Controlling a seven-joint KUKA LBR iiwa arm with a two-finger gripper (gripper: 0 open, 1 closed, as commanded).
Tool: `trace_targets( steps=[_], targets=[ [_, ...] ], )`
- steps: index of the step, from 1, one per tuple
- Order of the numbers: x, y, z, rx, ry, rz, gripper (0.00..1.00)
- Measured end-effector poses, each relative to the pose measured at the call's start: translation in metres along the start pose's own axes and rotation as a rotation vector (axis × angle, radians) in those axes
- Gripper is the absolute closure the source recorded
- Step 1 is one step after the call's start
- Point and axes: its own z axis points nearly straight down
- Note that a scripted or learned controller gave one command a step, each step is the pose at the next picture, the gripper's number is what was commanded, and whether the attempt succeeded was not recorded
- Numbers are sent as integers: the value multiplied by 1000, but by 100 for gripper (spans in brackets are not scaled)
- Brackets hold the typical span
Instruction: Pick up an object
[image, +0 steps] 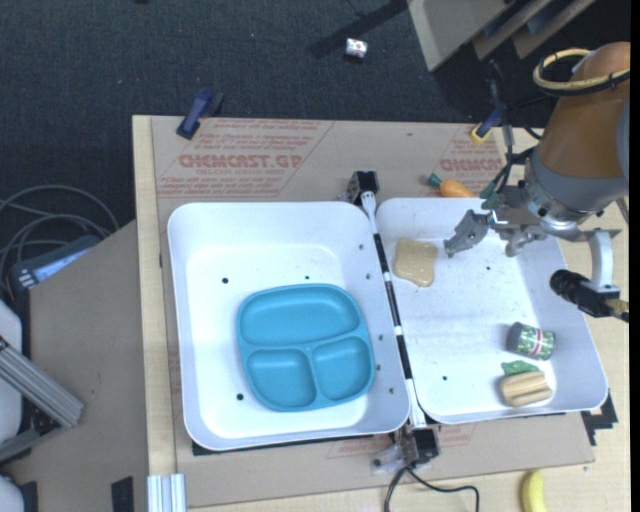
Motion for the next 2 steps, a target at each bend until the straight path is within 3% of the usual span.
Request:
trace_targets(
  steps=[1, 2],
  targets=[
    [2, 29, 100, 3, 1, 0, 0],
    [13, 24, 129, -3, 0, 0, 0]
  ],
)
